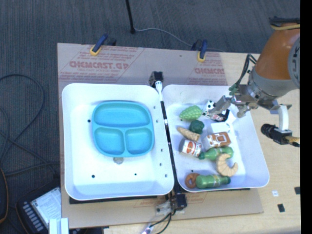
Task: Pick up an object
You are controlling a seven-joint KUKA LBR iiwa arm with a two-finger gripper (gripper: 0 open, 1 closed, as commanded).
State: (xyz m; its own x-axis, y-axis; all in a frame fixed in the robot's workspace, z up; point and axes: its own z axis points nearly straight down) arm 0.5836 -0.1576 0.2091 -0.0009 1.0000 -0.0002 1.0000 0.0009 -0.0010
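Note:
The right bin (258,155) holds several toy foods. Among them are a light green leafy piece (191,112), a dark green piece (197,126), a tan bread stick (187,133), a red-and-white can (191,148), a brown carton (218,140), a green bottle (214,153) and a tan croissant (226,165). A pretzel (190,180) and a second green bottle (212,181) lie at the front. My gripper (230,110) hovers over the bin's back right, open, its fingers spread beside a small black-and-white toy (210,106). Nothing shows between them.
The left bin (78,145) holds a blue three-compartment tray (123,128), with a small grey object (118,160) just in front of it. Two clamps (99,44) (202,50) hold the cardboard base at the back. A black part (276,132) of the arm juts out to the right.

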